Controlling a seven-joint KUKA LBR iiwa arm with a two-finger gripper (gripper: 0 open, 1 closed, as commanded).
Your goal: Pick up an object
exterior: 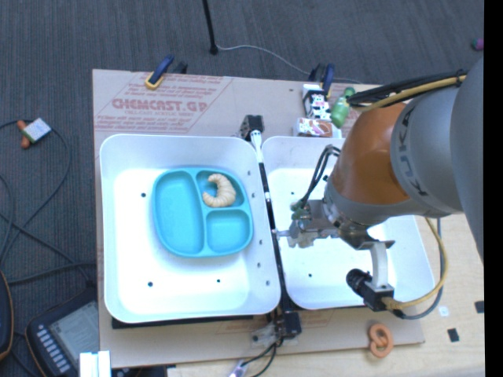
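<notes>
My arm comes in from the right and hangs over the right bin [409,289], its orange band and grey wrist covering most of that bin's upper half. My tool [301,232] sits low at the bin's left side, just beside the divider where the two bins meet. I cannot tell how the tool is set; the wrist hides too much of it, and nothing shows as gripped.

The thing to pick, a pale curved pastry like a croissant [220,190], lies in the left bin [126,234], well apart from my tool. It rests in the upper right compartment of a blue divided plate [177,218]. Its long axis bends in an arc: one end points toward the top of the compartment, the other curls down and left, with the hollow of the curve facing left.

Between the pastry and my tool stand the plate's rim, the left bin's right wall and the dark strip along the divider. On the surface beyond the bins I see a blue clamp [161,70] at the upper left, a small cluster of coloured items [324,115] above the right bin, and an orange ring [381,339] near the lower right corner.
</notes>
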